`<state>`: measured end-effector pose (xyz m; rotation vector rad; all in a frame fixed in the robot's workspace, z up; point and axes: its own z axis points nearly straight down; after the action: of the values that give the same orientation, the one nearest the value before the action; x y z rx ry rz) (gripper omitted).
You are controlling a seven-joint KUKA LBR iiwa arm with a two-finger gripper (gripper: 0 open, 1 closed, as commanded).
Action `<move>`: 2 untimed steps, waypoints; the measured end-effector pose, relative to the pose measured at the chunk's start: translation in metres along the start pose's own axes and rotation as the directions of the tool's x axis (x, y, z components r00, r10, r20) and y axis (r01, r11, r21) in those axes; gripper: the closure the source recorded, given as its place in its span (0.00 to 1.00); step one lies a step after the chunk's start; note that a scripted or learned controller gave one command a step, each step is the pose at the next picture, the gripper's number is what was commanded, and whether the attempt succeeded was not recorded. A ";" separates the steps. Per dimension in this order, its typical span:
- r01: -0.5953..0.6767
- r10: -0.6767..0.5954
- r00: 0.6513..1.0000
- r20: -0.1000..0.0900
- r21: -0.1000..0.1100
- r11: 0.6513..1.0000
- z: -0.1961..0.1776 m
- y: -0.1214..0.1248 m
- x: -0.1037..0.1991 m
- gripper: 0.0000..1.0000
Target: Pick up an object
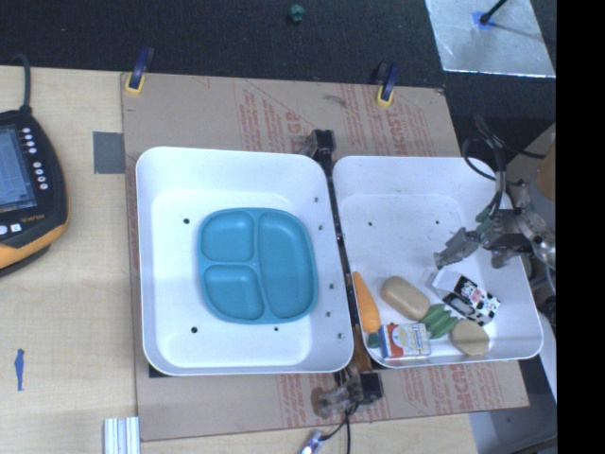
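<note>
- While the jaws [470,245] hang spread open above the right shallow white bin [397,183], they hold nothing
- Just below them lies a black-and-white cow-patterned toy [472,300]
- Left of that toy rests a tan oval bread-like piece [406,298]
- Far left, a blue divided plastic plate [256,264] fills the other bin [170,173]

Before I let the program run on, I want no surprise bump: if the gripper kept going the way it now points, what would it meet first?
The gripper points left and slightly down over the right bin. Straight on lies bare white bin floor, then probably the tan oval object or the orange carrot-like piece. Depth is unclear from this single view.
</note>
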<state>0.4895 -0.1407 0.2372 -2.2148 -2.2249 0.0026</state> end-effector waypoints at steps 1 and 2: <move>0.001 -0.001 1.000 0.001 0.002 1.000 0.146 0.045 0.028 0.00; 0.000 0.000 1.000 0.001 -0.001 1.000 0.145 0.116 -0.025 0.00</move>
<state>0.6054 -0.1654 0.0920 -2.2164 -2.2255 0.0027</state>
